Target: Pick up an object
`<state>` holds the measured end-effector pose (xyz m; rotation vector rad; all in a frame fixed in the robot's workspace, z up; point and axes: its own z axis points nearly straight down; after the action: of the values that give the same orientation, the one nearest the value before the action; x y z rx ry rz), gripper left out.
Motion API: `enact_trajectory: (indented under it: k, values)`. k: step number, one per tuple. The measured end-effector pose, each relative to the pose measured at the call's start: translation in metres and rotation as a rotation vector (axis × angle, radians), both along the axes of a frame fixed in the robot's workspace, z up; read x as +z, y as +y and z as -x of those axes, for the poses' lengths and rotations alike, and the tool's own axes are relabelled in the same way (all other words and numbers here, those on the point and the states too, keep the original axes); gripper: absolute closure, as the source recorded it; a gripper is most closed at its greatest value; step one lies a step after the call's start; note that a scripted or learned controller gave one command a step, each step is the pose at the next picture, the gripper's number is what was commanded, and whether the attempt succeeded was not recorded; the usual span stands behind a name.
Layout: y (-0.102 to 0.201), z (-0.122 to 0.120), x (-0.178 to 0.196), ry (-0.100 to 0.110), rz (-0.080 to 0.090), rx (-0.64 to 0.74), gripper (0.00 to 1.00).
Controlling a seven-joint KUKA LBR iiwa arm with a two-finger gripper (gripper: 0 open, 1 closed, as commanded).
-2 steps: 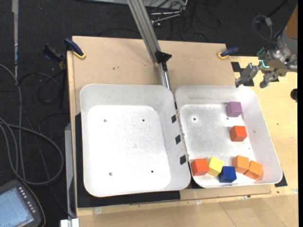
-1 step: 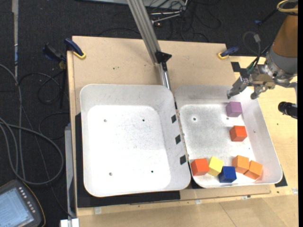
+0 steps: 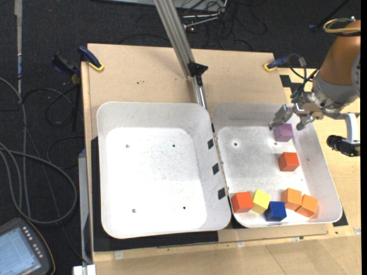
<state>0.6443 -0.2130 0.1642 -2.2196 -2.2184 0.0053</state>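
My gripper (image 3: 291,120) hangs over the far side of the right bin (image 3: 243,125), its two fingers spread apart. Just below the fingertips a purple cube (image 3: 283,132) rests on the bin floor, not between the fingers. An orange-red cube (image 3: 288,161) lies a little nearer the camera. Along the bin's near edge sit an orange-red cube (image 3: 242,201), a yellow cube (image 3: 261,200), a blue cube (image 3: 276,211) and two orange cubes (image 3: 293,197) (image 3: 308,205).
The left bin (image 3: 114,119) sits beside the right one on a wooden bench. A slanted metal pole (image 3: 175,30) crosses from the top toward the gap between the bins. Clamps (image 3: 90,59) hold the bench's far corners.
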Motion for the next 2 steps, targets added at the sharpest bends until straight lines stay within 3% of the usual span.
enact_trajectory:
  k: [1,2]
  values:
    - [-0.003,-0.011,-0.044,-0.010,0.007,0.003,0.00]
    - [-0.003,-0.012,-0.030,-0.016,0.007,0.004,1.00]
